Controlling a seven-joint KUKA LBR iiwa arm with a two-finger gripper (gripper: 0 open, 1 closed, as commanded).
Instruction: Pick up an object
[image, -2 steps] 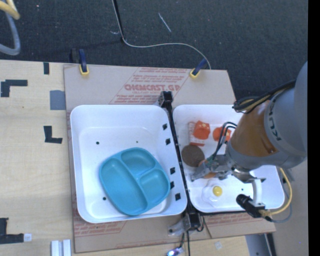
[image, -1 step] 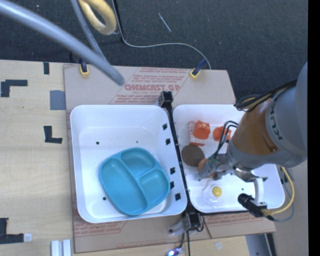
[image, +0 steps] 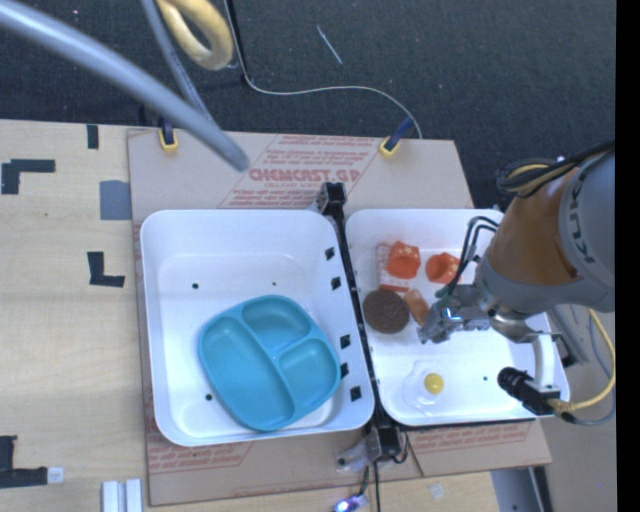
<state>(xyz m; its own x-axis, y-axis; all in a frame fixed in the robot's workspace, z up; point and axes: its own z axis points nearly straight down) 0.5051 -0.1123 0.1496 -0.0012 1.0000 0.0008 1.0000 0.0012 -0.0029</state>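
Observation:
The right bin (image: 470, 405) holds several small toy foods: an orange piece in a clear wrapper (image: 402, 260), a second orange piece (image: 442, 267), a brown round patty (image: 385, 311), a tan sausage-like piece (image: 417, 303) and a fried egg (image: 428, 385). My gripper (image: 440, 322) hangs low over the middle of this bin, just right of the patty and the tan piece. The arm's grey and orange wrist covers the bin's right side.
The left bin (image: 180, 250) holds a blue divided plate (image: 270, 360). A black divider (image: 345, 300) runs between the bins. A black cable fitting (image: 525, 388) sits at the right bin's front right. A grey pole (image: 130, 75) crosses the upper left.

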